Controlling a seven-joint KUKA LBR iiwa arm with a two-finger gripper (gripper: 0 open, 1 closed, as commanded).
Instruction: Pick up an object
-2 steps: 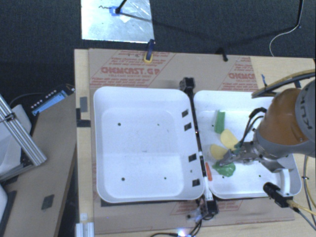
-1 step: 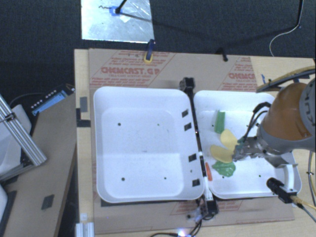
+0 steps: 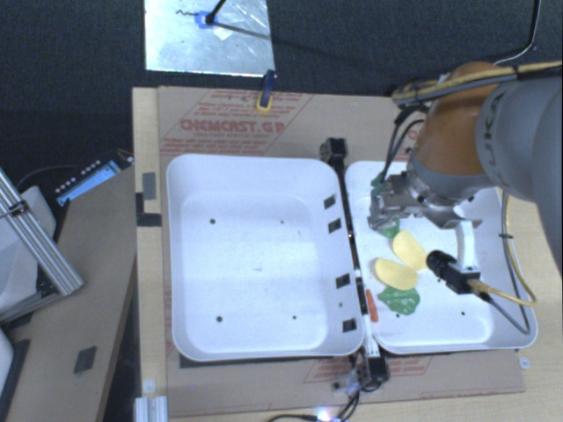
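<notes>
Two pale yellow pieces (image 3: 403, 260) lie in the right bin (image 3: 457, 323), lower right of frame, likely light and smooth; grip across the narrow middle. Whether the hand (image 3: 385, 214) is clenched I cannot tell.

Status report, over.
Hand low in right white bin, fingers obscured. Two yellow oval pieces and green piece beside it. Nothing visibly held.
</notes>
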